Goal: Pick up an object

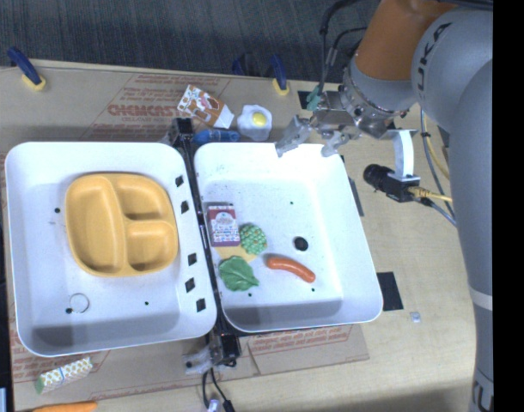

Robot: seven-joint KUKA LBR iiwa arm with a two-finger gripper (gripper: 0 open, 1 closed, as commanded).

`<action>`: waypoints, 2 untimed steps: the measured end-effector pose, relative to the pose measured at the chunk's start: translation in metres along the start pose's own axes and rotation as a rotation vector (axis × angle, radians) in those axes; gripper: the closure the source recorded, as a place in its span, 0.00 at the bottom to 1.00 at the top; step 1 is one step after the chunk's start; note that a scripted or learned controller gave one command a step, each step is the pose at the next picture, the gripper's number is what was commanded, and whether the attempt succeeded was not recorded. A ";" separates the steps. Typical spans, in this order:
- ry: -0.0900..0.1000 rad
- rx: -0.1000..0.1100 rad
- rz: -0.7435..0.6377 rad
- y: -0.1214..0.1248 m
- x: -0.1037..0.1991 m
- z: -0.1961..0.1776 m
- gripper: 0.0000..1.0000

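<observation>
seemingly empty, jaws (311,140) hover well above sausage (289,268).

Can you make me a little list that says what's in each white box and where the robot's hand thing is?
left bin: yellow divided tray
right bin: red packet, green bumpy ball, green leaf, orange sausage, small black dot
tool: above the right bin's far edge, fingers apart, nothing between them
behind the bins: snack packet, fried egg toy
task: nothing picked up yet
</observation>
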State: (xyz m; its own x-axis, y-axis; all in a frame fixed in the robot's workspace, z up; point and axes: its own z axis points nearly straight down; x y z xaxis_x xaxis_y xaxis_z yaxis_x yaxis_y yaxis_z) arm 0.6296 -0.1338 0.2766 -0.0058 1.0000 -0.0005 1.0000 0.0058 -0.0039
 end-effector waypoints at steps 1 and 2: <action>0.002 0.005 0.063 -0.056 -0.004 0.154 0.00; 0.002 0.000 -0.220 -0.147 -0.005 0.185 0.00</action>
State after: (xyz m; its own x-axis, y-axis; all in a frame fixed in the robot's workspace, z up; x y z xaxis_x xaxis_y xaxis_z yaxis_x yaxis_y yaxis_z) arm 0.4818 -0.1395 0.0924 -0.2236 0.9747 0.0027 0.9747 0.2236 -0.0034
